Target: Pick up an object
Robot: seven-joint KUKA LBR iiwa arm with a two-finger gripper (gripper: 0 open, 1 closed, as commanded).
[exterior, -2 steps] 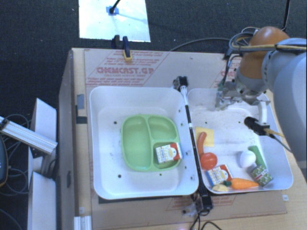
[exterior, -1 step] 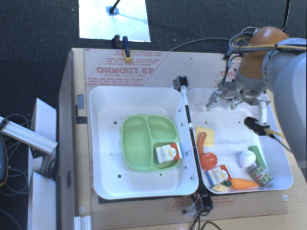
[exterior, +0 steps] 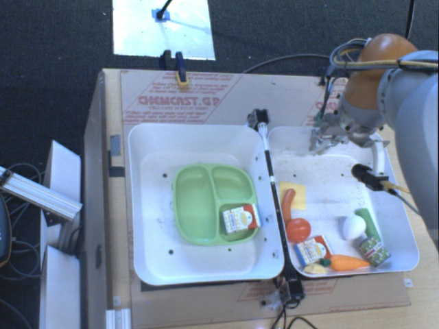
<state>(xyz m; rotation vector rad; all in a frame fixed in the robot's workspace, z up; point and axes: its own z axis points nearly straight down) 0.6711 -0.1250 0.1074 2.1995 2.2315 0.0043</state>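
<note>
- The end effector (exterior: 322,141) is hovering over the right white bin's (exterior: 405,252) far end; its grip state is unclear.
- A white egg (exterior: 354,227) is lying near that bin's near right corner, beside an orange carrot (exterior: 350,262).

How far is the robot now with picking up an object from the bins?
Done: nothing looks picked up; the gripper hangs over the bare far corner of the right bin. In hand: no object shows at it. Left: choosing and grasping one, such as the tomato, egg or carrot lying nearer the camera. A small carton sits in the green plate.
</note>
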